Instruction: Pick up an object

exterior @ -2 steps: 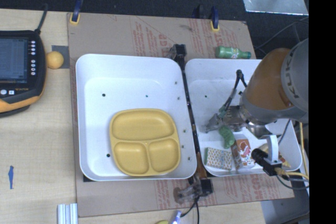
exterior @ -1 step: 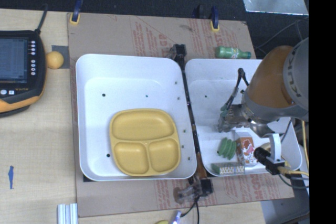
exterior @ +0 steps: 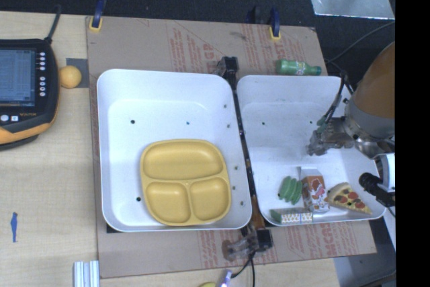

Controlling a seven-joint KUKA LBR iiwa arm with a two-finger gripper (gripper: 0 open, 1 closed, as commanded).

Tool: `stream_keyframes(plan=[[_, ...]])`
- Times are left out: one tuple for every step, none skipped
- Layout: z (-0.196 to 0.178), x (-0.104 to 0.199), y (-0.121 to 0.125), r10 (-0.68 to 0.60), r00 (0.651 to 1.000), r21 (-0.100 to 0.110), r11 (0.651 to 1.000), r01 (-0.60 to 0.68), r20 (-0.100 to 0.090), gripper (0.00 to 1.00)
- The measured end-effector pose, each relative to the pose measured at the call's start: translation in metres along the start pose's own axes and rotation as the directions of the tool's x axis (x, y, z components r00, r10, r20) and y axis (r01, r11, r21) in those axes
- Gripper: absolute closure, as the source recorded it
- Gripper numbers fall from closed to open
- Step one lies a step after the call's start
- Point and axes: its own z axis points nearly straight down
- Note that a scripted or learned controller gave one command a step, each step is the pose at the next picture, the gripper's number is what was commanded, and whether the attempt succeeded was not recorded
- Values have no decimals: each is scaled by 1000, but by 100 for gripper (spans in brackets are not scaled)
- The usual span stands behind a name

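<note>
While gripper [exterior: 321, 142] hovers in rt bin [exterior: 269, 94], grip state unclear; pizza slice [exterior: 349, 199] nr.

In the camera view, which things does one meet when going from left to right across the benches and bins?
Handheld control pendant → orange ball → yellow divided tray in the left bin → green toy vegetable → small carton → toy pizza slice, all three in the right bin.

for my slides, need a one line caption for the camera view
Gripper poised over the right bin near a pizza slice; yellow tray in the left bin.
</note>
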Motion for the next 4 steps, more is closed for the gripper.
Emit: stream_keyframes(plan=[[-101, 1, 30, -1, 1000, -2, 1000, 1, 0, 100], [-100, 1, 30, -1, 1000, 0, 1000, 1, -1, 0], [-48, 13, -15, -2, 1000, 1, 1000, 2, 0, 0], [47, 55, -55, -4, 1000, 2, 1000, 4, -1, 0]])
